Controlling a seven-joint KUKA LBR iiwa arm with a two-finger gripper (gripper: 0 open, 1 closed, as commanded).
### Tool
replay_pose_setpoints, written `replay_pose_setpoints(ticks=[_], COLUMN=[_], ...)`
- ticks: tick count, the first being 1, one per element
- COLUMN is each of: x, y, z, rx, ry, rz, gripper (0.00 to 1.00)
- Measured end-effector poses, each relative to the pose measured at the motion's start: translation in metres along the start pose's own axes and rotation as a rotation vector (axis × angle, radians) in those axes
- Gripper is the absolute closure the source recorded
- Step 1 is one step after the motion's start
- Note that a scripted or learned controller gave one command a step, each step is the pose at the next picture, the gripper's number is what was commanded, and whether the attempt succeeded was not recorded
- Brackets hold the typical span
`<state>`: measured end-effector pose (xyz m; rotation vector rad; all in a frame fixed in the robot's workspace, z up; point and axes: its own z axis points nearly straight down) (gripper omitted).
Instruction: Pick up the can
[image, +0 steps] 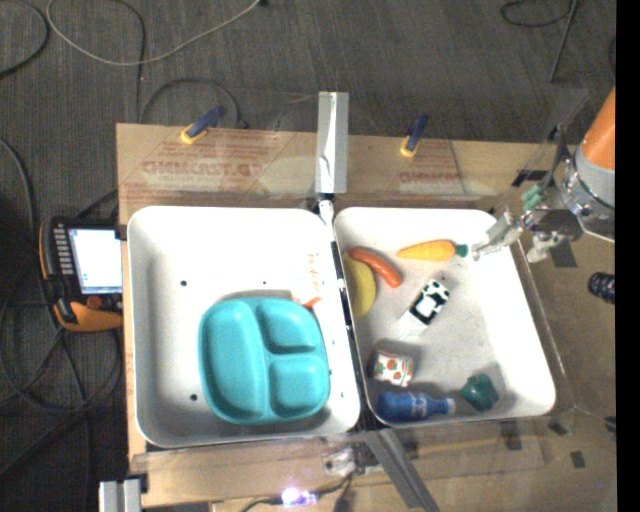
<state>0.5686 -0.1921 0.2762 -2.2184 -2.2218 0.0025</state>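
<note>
Can (394, 369) low in right bin (535, 330), well apart from claw (508, 232), grip state unclear.

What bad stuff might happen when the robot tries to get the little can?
1. The can sits close to the blue bottle, so the fingers may bump or grab the bottle instead.
2. The gripper hangs at the right bin's far edge, near the carrot. On its way it may knock the carrot or the black-and-white box.
3. The can looks tilted, so it may slip or roll away.
</note>
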Motion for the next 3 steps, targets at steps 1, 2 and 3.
replay_pose_setpoints(ticks=[1, 2, 3], x=[0.035, 0.075, 0.074], y=[-0.037, -0.032, -0.032], z=[0.145, 0.182, 0.174], rx=[-0.002, -0.003, -0.001], ry=[0.001, 0.000, 0.000], rz=[0.075, 0.183, 0.185], gripper=[0.00, 0.00, 1.00])
